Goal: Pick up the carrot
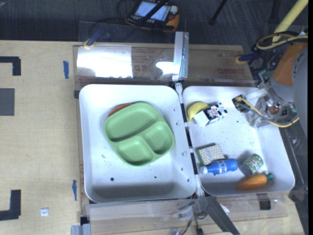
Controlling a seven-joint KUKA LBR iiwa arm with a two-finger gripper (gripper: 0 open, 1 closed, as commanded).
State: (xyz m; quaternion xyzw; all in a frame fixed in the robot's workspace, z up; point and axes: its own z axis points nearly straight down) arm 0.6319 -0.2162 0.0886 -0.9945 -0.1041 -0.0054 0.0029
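The orange carrot with a small green top point(253, 182) lies flat on the floor of the white bin on the right point(234, 133), down in the near corner on the arm's side. Nothing is holding it. So the job is not done yet: the carrot has to be reached, grabbed and lifted.

The grey arm with the orange band point(287, 68) is up at the far side of that same bin, well apart from the carrot. Its end is a blur of wires and metal, so I cannot tell if the jaws are open or shut. They do not have the carrot, because it is lying in the bin.

Just beside the carrot stands one small green and silver can point(252, 163). Next to the can lies one blue plastic bottle with a white cap point(221, 167). Close behind the bottle is one small square packet with dots point(211, 154). At the far end of the bin are one yellow banana point(195, 109) and one little white and black thing point(215, 112), too small to name.

The white bin on the left point(93, 131) holds one green plate with three parts point(139, 132). One red-orange thing point(119, 107) peeks out from under it.

There are two bins in all, side by side on the pale wooden table point(39, 131), and just one carrot.
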